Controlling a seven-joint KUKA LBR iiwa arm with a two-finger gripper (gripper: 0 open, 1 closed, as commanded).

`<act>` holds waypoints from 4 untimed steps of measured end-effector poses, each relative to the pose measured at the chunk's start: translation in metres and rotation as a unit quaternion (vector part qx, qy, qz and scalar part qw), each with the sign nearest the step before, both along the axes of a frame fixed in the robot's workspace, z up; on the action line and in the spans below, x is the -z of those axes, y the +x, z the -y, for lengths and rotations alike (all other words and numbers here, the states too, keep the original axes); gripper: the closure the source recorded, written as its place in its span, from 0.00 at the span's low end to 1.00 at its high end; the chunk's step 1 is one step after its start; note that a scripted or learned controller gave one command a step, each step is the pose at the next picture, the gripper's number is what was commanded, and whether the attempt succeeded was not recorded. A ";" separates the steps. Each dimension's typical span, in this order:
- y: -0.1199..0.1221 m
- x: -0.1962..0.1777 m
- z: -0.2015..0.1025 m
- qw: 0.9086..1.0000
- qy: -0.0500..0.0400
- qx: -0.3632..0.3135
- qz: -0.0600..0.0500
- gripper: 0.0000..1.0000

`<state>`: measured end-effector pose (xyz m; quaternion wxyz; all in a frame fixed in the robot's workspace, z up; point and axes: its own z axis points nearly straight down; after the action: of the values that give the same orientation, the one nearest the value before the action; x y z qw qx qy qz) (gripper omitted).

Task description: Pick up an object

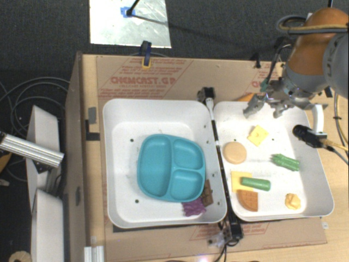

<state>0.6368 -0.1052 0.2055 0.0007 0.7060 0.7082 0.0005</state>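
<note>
- The arm [319, 42] reaches in over the far right corner of the right bin [322, 201], and the gripper [267, 107] hangs above the bin's far edge with its 2 fingers spread apart and nothing between them; my read is that this is the approach step, with no object chosen yet.
- Next move, as I judge it: carry the spread fingers toward the near side and lower them squarely over 1 item, the yellow square block [258, 135] being the closest candidate, just inside the far edge.
- Left bin [117, 146]: a teal divided plate [170, 167] with 3 compartments fills its middle; a purple lump [192, 207] and a small brown piece [208, 195] sit against its near right corner.
- Right bin, largest first: a flat yellow slab [235, 180] near the left wall, with a green cylinder [255, 184] lying across it.
- A tan round disc [235, 152] by the left wall, a ridged green piece [286, 162] toward the right.
- An orange waffle-like wedge [247, 200] at the near edge, then a small yellow-orange lump [293, 201] near the near right corner.
</note>
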 end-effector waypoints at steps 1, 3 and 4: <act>-0.029 0.026 0.022 1.000 0.000 0.002 -0.002 0.00; -0.069 0.117 0.073 1.000 0.000 0.003 -0.002 0.00; -0.002 0.120 0.037 1.000 0.000 -0.003 0.003 0.00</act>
<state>0.6346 -0.1424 0.0856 0.0030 0.7040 0.7102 0.0024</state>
